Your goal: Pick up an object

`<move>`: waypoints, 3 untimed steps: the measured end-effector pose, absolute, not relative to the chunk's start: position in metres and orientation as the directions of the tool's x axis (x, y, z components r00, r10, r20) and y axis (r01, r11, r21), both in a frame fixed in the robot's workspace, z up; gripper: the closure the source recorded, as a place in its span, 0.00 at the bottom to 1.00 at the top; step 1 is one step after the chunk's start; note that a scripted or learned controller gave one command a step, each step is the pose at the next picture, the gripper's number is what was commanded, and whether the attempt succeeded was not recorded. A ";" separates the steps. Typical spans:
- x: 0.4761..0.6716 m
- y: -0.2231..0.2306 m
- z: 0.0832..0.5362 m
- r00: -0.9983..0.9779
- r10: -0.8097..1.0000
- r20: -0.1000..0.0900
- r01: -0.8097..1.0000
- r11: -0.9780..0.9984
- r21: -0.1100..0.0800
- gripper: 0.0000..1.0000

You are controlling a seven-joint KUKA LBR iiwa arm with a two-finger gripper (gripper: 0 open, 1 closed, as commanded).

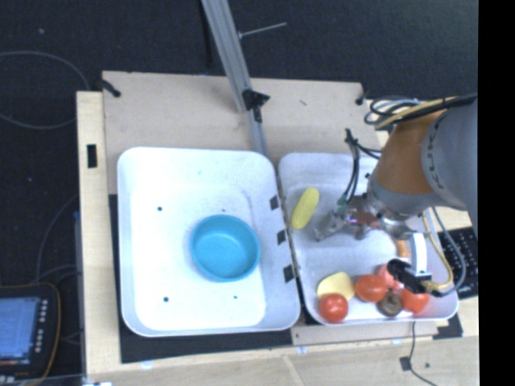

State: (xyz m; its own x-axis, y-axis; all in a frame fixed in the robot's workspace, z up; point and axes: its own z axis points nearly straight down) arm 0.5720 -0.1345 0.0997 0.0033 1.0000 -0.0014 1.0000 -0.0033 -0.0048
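Note:
My gripper (328,228) hangs low over the middle of the right bin (322,175), its grey fingers pointing left, with nothing visible between them. A yellow corn-shaped piece (304,207) lies just to its upper left near the bin's left wall. Along the front of that bin sit a yellow block (335,284), a red tomato (333,307), an orange-red piece (371,288), a small brown item (391,304) and another red piece (415,301). The arm's orange band (406,163) is above the wrist at right.
The left bin (161,175) holds a blue bowl (224,248) near its centre. A grey metal pole (233,59) slants down from the top to the gap between the bins. Cables loop beside the arm at right.

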 end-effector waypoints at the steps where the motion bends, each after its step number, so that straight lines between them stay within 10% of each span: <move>1: 0.575 -0.135 0.116 0.011 1.000 0.000 1.000 -0.011 0.007 1.00; 3: 0.584 -0.138 0.225 -0.006 1.000 0.000 1.000 0.006 0.007 1.00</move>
